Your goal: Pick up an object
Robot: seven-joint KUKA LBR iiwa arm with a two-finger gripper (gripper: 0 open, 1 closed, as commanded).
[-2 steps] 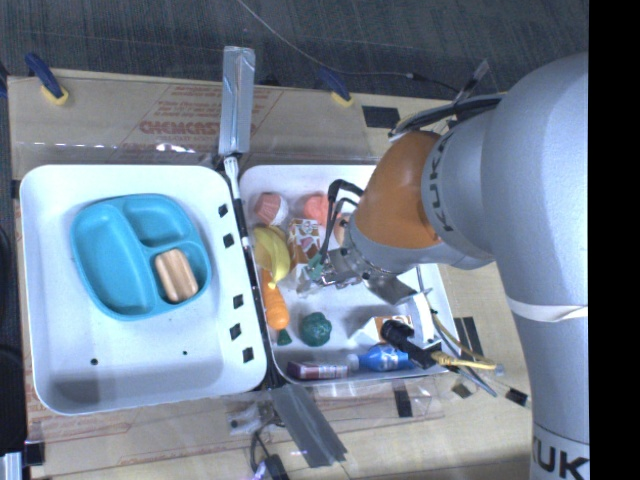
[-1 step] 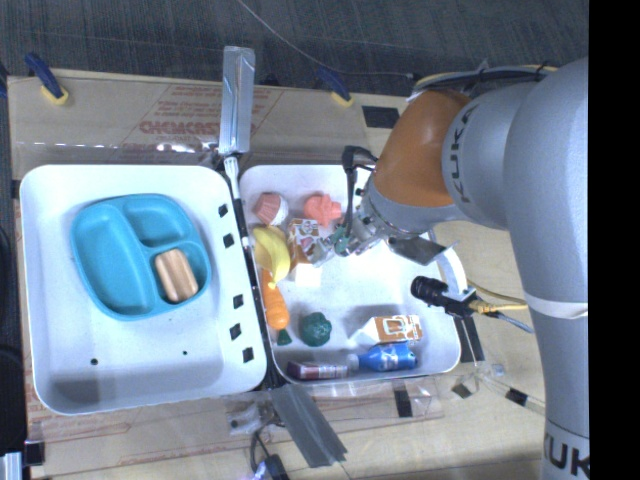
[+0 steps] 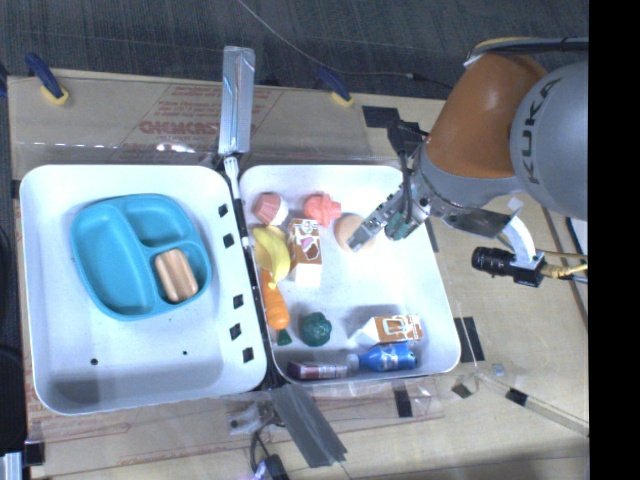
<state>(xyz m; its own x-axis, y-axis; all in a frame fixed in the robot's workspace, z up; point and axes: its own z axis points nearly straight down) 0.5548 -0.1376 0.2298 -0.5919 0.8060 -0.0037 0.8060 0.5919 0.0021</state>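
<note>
Grey arm with orange band reaches in from the right; its two-finger tool hangs low over the upper right part of the right white bin, tip just beside a small tan round object, and I cannot tell whether the tool is spread or pressed together. Same bin: pink shapes, yellow banana, brown-and-white carton, orange carrot, dark green ball, blue bottle. Left white bin on the worktop holds a blue divided plate with a brown cylinder.

The arm runs off the right edge, hiding the bin's corner.
</note>
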